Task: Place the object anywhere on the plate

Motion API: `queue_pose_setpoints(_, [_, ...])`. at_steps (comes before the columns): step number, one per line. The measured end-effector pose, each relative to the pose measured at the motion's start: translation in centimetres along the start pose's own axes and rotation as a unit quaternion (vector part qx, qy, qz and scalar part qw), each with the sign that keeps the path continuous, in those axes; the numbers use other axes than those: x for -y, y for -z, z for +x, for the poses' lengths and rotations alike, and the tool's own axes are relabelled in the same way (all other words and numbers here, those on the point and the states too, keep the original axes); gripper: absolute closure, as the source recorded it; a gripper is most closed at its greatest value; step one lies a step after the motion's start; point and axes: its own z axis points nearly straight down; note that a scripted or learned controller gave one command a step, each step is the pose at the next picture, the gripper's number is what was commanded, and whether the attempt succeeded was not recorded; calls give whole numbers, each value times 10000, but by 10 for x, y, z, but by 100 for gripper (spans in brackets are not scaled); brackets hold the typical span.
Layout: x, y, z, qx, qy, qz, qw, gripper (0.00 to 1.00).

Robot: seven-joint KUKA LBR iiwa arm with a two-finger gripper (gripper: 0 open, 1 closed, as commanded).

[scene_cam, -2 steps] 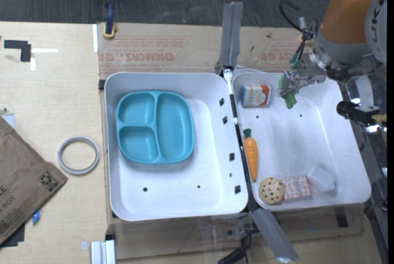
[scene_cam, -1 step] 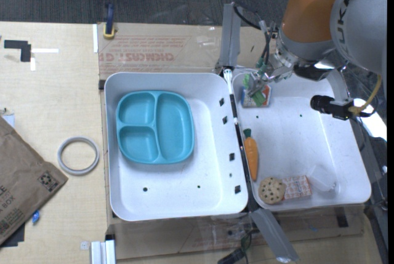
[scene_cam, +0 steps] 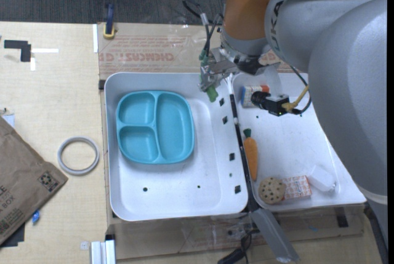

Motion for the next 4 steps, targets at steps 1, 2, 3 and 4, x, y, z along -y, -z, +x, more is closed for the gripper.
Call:
queue_pose_setpoints(1, [3, -57, 88, 3, -829, 24, 9966, 100])
queue_pose_setpoints(2, [3, -56, 88, 3, -828, 19, 9966, 0])
queue_pose_setpoints(3, [-16, -82, 126, 15, -73, -10, 10000, 0])
queue_pose_setpoints(4, [-16, -82, 126, 15, -72, -10, 10000, 0])
